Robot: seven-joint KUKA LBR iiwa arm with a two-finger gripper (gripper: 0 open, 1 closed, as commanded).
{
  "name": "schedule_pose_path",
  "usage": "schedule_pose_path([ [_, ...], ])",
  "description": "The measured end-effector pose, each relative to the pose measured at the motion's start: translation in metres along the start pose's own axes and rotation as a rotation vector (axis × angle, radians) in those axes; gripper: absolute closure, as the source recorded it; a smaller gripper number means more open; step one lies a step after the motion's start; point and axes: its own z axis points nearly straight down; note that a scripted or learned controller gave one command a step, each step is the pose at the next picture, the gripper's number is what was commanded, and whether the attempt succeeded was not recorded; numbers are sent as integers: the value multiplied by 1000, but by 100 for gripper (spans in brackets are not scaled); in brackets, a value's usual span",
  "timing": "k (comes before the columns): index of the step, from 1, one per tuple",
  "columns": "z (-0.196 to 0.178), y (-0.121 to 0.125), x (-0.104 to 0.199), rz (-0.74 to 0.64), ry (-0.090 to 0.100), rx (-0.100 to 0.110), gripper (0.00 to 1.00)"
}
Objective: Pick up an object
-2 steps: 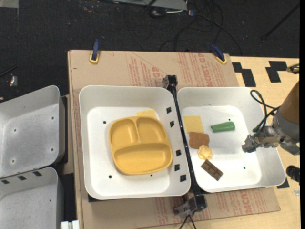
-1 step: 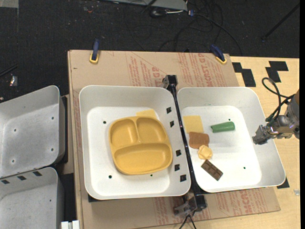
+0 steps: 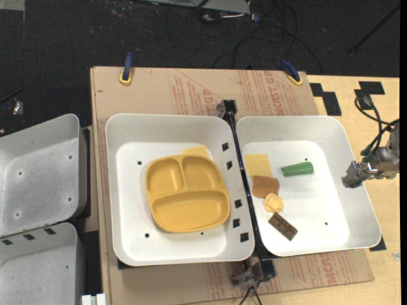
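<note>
Five small items (image 3: 275, 196) fill one bin, one tray (image 3: 188, 194) the other.

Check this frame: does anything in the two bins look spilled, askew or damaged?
Nothing stands out. The yellow divided tray lies flat in the left bin, over a pale yellow piece. In the right bin, the green piece, brown piece and dark bar lie loose near the divider. The pincer sits at that bin's right rim.

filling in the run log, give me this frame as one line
claw: at right bin's right rim, holding nothing | right bin: green cylinder, yellow card, brown block | left bin: yellow divided tray
</note>
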Motion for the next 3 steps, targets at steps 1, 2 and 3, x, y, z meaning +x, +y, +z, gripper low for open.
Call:
schedule_pose_path([
  [1, 11, 14, 48, -4, 3, 3, 100],
  [2, 3, 25, 106, -6, 4, 2, 100],
  [3, 10, 44, 157, -5, 3, 3, 100],
])
